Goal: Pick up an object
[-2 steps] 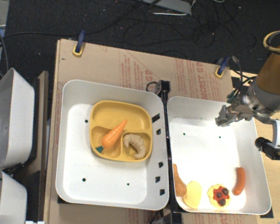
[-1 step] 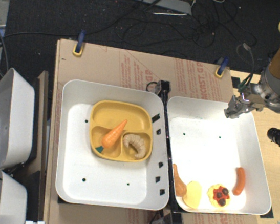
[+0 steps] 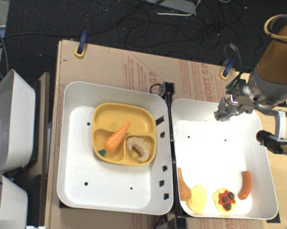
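The left bin [image 3: 70, 180] carries a yellow divided plate [image 3: 127, 116]. A toy carrot [image 3: 117, 137] lies tilted across the plate's central ridge, and a pale shrimp-like piece [image 3: 140, 148] sits curled in the lower right compartment.

In the right bin [image 3: 221, 164], four items lie along the near edge: an orange drumstick-shaped piece [image 3: 183, 185] tight against the left wall, a pale yellow piece [image 3: 198, 198] just beside it and apparently touching, a small pizza-like disc [image 3: 225, 199] with red and dark toppings, and a sausage [image 3: 245, 185] near the right wall. Any of these may serve as the object to pick up.

Risks, as judged from this position: the drumstick and the yellow piece sit so close together that a descent there could nudge one away or catch both. The drumstick against the wall leaves little room for a finger on that side. The disc is flat and may slip out of a pinch. The sausage stands apart and looks the safest target.

The gripper [image 3: 223, 115] hangs over the far left corner of the right bin, well apart from all four items, carrying nothing. The arm reaches in from the right, wrist angled down and leftward. Whether the tool is spread or pressed together cannot be determined.
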Tool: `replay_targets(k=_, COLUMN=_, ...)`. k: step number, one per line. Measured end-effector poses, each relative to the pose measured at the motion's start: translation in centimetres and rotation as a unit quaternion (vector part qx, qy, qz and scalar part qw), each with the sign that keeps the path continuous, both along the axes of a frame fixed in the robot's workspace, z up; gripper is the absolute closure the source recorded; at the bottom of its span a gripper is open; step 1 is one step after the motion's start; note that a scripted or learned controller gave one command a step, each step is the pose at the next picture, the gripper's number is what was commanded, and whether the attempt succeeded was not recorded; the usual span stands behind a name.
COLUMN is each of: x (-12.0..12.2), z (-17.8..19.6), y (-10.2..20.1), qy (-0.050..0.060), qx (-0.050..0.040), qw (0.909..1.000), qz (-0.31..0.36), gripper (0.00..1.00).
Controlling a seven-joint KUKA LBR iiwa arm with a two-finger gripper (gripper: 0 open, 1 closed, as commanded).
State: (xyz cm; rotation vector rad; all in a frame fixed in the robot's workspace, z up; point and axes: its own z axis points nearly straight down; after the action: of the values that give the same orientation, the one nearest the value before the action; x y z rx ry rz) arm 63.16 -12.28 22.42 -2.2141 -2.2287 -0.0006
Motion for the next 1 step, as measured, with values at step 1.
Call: replay_targets(k=1, x=-0.32, z=-0.62, y=4.69, qy=0.001, qx=0.0004, qw=1.0, qz=0.0, gripper=1.0)
